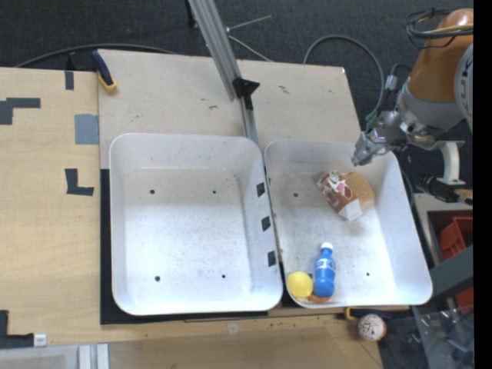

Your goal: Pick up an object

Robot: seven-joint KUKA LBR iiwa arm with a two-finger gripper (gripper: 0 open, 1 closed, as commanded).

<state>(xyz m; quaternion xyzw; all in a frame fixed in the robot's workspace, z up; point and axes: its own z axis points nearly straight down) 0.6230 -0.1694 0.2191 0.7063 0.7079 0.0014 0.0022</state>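
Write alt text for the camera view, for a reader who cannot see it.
A grey and orange robot arm's gripper hovers over the right bin, just above a brown and red carton. A blue bottle and a yellow ball lie at that bin's near edge, with the left bin alongside.

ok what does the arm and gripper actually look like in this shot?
The arm has a rounded orange section above grey-white housing, with thin dark cables looped over its top. Below that, the wrist narrows to a small grey metallic gripper with dark fittings. No markings are legible.
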